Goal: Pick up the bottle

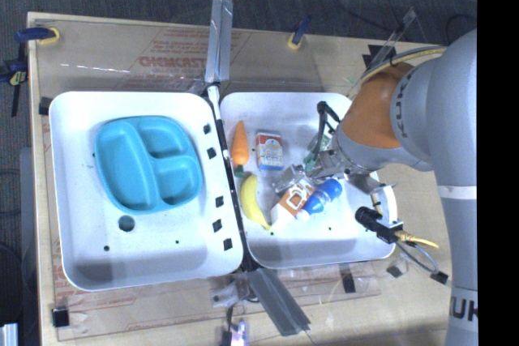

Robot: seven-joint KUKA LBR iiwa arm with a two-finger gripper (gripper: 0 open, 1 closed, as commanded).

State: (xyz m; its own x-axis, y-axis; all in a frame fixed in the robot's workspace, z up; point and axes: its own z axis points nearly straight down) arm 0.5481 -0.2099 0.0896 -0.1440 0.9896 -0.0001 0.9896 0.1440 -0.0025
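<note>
The grey arm (454, 174) looms nearest, its pincer (312, 166) low in the right bin (324, 251); grip state I cannot tell. Just beside lies the blue-capped bottle (312, 197), then a curved banana (254, 202), carrot (240, 143), and carton (269, 151). Left bin (73, 198) holds a smooth blue tray (150, 160).

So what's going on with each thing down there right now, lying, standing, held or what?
bottle: lying on its side in the right bin, blue cap end towards the arm
tool: low over the bottle
carrot: lying flat by the divider
banana: lying flat, below the carrot
small carton: lying flat
blue tray: sitting right way up in the left bin
</note>
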